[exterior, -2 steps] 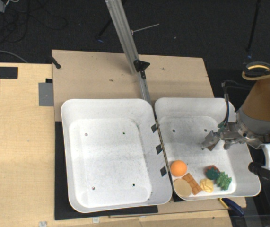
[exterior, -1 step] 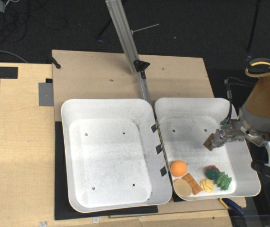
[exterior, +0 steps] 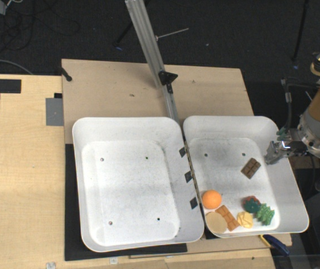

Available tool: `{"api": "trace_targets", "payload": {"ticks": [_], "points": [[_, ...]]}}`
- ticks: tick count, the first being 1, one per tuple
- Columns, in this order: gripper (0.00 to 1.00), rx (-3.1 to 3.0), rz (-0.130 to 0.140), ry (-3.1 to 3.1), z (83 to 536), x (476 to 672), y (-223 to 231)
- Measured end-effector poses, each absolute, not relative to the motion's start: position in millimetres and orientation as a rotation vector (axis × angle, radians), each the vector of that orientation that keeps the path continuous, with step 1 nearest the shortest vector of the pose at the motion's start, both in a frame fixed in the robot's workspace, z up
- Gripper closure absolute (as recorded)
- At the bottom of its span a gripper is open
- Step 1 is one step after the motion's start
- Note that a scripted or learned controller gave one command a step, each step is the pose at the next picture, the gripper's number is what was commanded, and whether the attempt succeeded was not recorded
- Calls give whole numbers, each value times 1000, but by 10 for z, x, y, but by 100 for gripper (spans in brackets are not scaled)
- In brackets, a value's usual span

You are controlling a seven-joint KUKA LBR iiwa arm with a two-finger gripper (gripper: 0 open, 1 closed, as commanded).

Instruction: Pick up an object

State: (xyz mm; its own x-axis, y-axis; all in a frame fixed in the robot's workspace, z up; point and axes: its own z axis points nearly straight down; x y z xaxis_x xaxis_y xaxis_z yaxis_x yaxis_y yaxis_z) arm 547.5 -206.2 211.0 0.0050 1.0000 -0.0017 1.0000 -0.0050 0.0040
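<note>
Two shallow white bins (exterior: 131,133) sit on the bench — the metal two-finger gripper (exterior: 273,153) hovers at the right bin's right rim, near a brown chocolate-like block (exterior: 251,167); its state is unclear.

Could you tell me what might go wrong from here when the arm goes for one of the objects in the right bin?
The orange ball may roll away when touched. The items at the near edge, the tan disc, orange block, yellow piece and green toy, lie packed together, so a grasp could nudge or catch a neighbour. The brown block lies flat and apart, yet the gripper may slide off it.
</note>
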Motion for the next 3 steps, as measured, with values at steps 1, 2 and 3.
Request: {"api": "trace_targets", "payload": {"ticks": [1,2,3], "points": [[100,2227,-1,2217,2120,5474,-2067],[100,2220,0,2229,2077,5537,-1569],[100,2217,1,2228,2214,5715,-1049]]}}
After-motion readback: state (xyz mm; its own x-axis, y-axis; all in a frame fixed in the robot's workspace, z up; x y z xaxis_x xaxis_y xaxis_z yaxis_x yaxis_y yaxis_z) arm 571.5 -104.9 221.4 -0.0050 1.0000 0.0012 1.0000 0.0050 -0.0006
